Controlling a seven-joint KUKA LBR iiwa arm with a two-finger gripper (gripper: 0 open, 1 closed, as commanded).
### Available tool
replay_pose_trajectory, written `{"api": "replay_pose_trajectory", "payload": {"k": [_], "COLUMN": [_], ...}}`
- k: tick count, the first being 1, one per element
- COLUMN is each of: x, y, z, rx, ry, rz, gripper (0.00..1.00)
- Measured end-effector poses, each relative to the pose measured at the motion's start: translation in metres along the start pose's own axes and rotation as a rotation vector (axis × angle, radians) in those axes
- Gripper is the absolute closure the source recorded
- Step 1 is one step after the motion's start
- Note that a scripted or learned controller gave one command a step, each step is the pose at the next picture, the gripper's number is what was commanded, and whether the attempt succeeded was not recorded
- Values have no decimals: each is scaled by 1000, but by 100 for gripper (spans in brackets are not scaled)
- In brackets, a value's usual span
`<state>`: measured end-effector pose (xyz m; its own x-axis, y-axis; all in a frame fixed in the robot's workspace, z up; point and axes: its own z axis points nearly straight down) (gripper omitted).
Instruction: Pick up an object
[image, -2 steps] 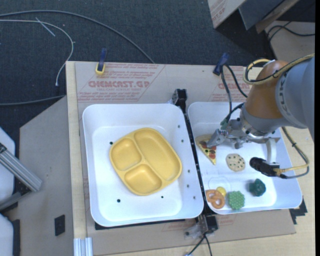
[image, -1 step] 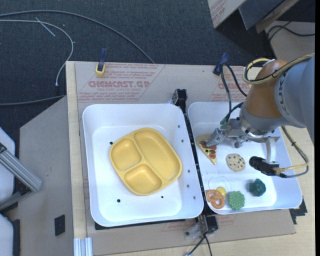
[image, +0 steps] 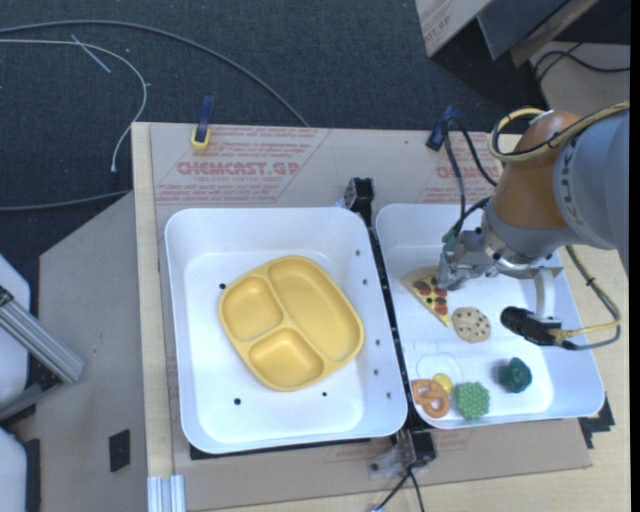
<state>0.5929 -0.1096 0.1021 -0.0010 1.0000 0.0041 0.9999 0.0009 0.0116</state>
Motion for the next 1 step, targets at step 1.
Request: {"api": "replay_pose_trajectory", "payload": {"k": [1], "x": [-2], "y": [4], "z": [-65], "rx": [4], "ry": [-6], "rz": [-1], "gripper": [100]}}
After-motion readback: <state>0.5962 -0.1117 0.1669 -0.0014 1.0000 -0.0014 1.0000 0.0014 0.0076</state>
